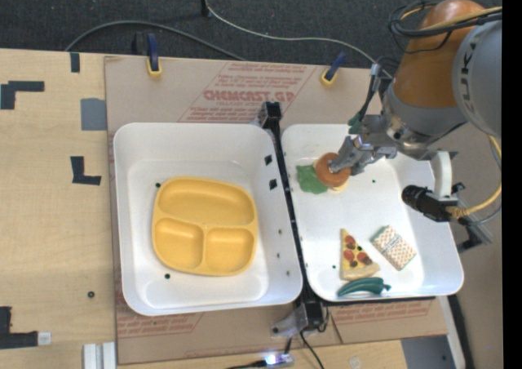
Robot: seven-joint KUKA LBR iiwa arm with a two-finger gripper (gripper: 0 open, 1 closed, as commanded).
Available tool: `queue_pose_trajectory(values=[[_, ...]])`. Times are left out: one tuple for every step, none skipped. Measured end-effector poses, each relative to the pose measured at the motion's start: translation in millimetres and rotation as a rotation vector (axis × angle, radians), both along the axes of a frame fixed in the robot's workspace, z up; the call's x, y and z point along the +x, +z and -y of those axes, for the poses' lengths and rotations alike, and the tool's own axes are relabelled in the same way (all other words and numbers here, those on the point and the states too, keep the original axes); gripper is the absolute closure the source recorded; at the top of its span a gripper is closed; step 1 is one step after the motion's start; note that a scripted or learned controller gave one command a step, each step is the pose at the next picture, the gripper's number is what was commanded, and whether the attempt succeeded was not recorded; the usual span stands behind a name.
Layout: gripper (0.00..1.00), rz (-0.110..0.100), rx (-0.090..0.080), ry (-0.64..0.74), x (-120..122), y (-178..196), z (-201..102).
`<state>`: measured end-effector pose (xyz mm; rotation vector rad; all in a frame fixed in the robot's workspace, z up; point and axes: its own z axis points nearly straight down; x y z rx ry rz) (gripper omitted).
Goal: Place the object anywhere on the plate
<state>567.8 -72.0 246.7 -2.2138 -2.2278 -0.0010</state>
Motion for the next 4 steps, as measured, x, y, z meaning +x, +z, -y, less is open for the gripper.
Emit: queue_pose_trajectory(values=[[1.00, -0.002, 0.000, 0.000, 6.4, -7.9, -50.4], [1.00, 0.000, -0.001, 0.000, 35.0, -12.8, -97.1], [1.00, -0.001, 0.000, 0.000, 58.0, -22.8, -152.6], [1.00, 0.000, 0.001, 0.001, 66.5, -14.2, -205.0]])
